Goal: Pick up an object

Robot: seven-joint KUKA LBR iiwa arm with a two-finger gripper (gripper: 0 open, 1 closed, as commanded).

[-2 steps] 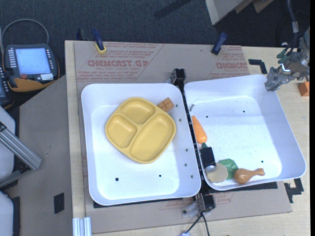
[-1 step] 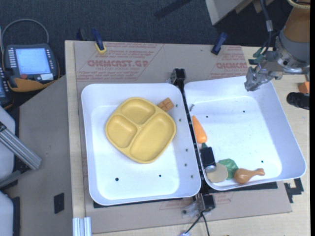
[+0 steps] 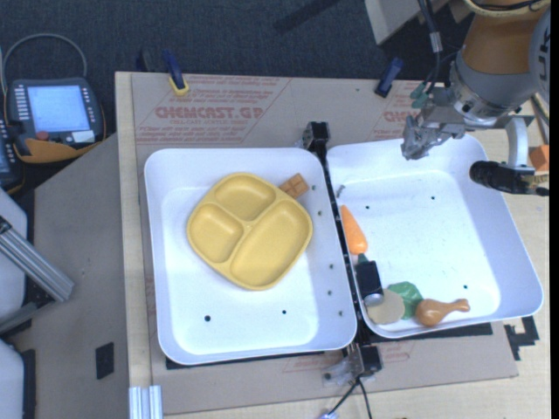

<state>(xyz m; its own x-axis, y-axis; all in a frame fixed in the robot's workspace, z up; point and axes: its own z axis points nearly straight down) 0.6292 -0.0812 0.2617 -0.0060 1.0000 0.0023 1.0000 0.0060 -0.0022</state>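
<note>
Gripper (image 3: 419, 144) hangs over the far rim of the right bin (image 3: 489, 234), near its far left corner. Its fingers look close together at the tips, but I cannot tell for sure if they are open or shut, and nothing is seen between them.

At the near edge of the right bin lie the objects. A brown drumstick (image 3: 439, 309) lies at the near wall, and just beside it on the left are a green piece (image 3: 407, 292) and a pale round piece (image 3: 386, 308), touching each other. A black block (image 3: 368, 277) lies against the left wall, and farther along this wall is an orange carrot (image 3: 352, 230).

The left bin (image 3: 175, 278) holds a yellow divided plate (image 3: 250, 230) in its middle. A small brown block (image 3: 294, 185) touches the plate at its far right side.

The arm (image 3: 500, 37) comes in from the far right, with the orange band above the grey wrist, and it points down and to the left.
</note>
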